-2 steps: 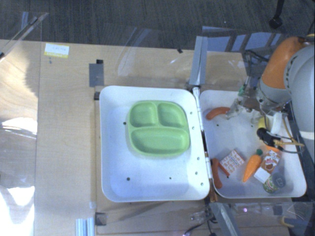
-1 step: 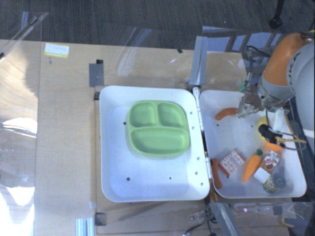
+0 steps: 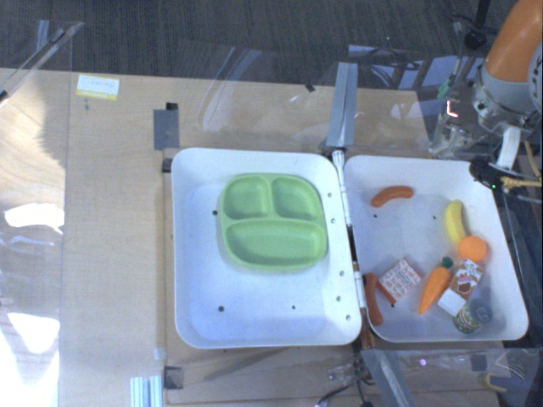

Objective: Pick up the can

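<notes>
Wooden surface carries two white bins, the can lying beside the carrot, likely light, rigid and slippery, best gripped across its round body; hand state cannot be told.

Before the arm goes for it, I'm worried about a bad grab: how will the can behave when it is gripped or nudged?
The can lies on its side in the right bin's near corner, so a nudge would probably roll it. It looks rigid and smooth, perhaps slippery. A small carton crowds it, and may shift too.
</notes>
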Motion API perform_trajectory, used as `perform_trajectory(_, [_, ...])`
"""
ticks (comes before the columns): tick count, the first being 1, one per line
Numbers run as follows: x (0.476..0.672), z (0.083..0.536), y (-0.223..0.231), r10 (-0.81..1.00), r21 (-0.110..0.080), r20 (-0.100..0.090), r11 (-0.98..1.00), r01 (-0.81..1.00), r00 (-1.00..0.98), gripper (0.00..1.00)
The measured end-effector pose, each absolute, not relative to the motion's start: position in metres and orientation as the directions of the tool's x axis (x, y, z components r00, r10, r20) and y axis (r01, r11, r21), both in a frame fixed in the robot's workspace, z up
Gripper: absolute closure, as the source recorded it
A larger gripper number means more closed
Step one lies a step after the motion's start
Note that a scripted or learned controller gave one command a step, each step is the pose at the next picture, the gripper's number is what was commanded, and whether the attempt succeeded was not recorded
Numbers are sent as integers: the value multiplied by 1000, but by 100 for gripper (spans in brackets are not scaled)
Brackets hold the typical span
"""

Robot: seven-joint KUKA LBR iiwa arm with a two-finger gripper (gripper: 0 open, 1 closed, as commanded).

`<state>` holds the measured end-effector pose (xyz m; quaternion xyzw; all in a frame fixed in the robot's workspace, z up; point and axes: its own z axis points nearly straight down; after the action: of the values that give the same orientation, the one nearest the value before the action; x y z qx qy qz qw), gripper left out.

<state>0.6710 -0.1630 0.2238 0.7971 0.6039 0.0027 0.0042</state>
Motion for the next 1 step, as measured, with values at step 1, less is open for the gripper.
perform_trajectory(1, [670, 269, -88, 947, 10, 2, -321, 947, 321, 100])
